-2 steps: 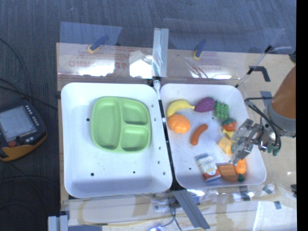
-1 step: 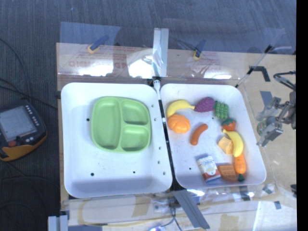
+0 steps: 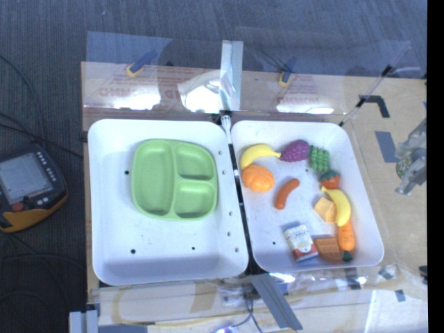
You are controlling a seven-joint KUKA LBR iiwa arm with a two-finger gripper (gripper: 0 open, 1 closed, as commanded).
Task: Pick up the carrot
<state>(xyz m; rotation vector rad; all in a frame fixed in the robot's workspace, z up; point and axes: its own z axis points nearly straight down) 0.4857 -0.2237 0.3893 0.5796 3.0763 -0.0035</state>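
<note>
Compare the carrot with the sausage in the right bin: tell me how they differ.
The carrot is bright orange with a green tip at its lower end; the sausage is darker red-orange, plain at both ends. The carrot lies near the right bin's lower right corner, almost upright in view; the sausage lies mid-bin, slanted. Both are elongated toy foods.

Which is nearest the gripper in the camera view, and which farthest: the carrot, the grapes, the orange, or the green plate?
Measured from the gripper at the right edge:
1. Carrot, at the right bin's near right corner.
2. Grapes, at the back of the right bin.
3. Orange, on the right bin's left side.
4. Green plate, in the left bin.
</note>
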